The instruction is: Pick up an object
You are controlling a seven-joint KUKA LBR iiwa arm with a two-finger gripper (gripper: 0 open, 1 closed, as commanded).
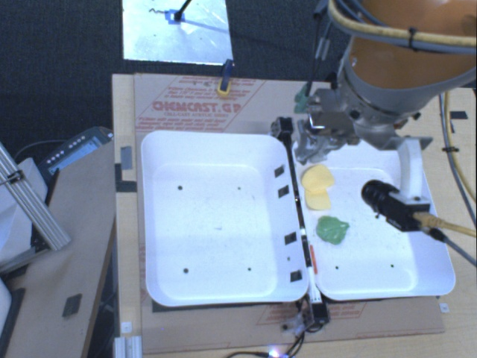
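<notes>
Orange-banded arm (pixel 410 21) fills upper right, nearest the lens, reaching over the right bin (pixel 387 274). End effector (pixel 311 151) sits low at that bin's upper left corner, close to the divider; whether its grip is wide or narrow, cannot tell (wrist hardware hides it). Yellow object (pixel 318 186) lies just below it on the bin floor. Green object (pixel 332 230) rests near, below the yellow one. Left bin (pixel 216 222) alongside on the bench (pixel 194 99).
</notes>
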